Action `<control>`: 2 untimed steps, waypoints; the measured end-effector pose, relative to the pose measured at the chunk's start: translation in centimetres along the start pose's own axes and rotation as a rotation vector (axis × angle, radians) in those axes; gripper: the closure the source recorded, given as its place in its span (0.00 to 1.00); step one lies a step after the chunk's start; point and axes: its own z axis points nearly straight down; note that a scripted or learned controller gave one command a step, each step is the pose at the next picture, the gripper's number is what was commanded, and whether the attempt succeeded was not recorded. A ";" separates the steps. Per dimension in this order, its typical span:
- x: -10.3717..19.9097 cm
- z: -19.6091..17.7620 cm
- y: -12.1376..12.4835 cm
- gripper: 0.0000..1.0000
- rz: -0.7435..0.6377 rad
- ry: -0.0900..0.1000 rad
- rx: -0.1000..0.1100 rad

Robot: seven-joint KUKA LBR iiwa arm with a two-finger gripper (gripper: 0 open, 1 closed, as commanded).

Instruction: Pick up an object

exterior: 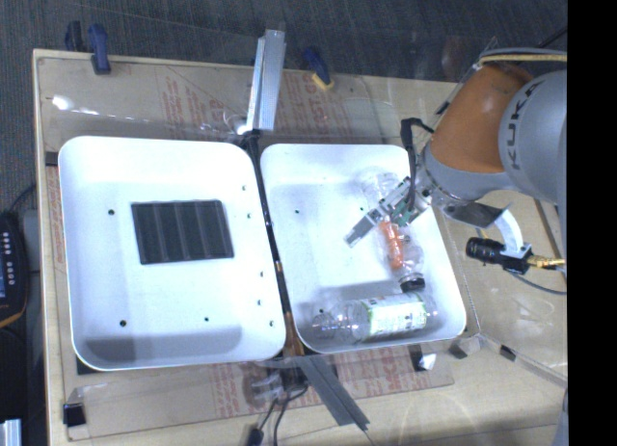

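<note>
My gripper (362, 229) hangs over the middle of the right bin (304, 179), reaching in from the right. Just to its right lies a small clear bottle with orange contents and a black cap (397, 249), close to the gripper's body but not visibly held. A larger clear bottle with a white label (381, 319) lies on its side along the bin's near wall. A crumpled clear plastic piece (378, 186) sits behind the gripper, partly hidden by the wrist.
The left bin (96, 174) holds a flat dark ribbed pad (182, 231) at its centre. A metal post (265, 78) rises behind the seam between the bins. Blue clamps (98, 44) grip the bench's far edge.
</note>
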 end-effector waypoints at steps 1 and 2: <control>-0.8 0.4 1.1 0.00 -0.005 -0.001 -0.001; -0.7 -2.0 0.9 0.00 -0.028 0.000 0.000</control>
